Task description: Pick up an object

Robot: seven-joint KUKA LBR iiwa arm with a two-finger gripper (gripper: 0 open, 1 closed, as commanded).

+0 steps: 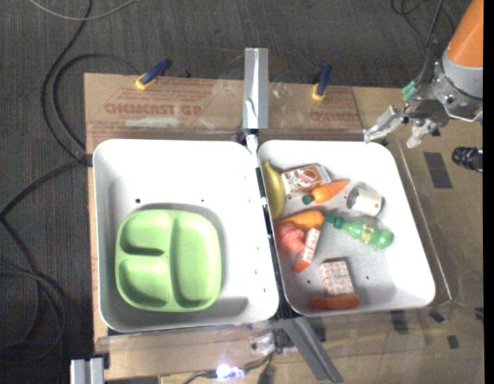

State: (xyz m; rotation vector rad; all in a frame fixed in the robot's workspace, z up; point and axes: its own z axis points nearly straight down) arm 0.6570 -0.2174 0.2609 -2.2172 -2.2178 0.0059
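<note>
End effector (399, 129) open wide, holding nothing, above the upper right corner of the right bin (407, 238). Inside that bin: banana (274, 189), carrot (328, 190), green bottle (362, 231), small box (335, 274). Green tray (170, 258) in left bin (111, 166).

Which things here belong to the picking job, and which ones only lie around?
Job: gripper; right bin with bottle, carrots, banana, small box.
Lying about: green tray in left bin, clamps, cables.

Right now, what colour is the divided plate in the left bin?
Light green; the divided plate shows plainly in the camera view.
</note>
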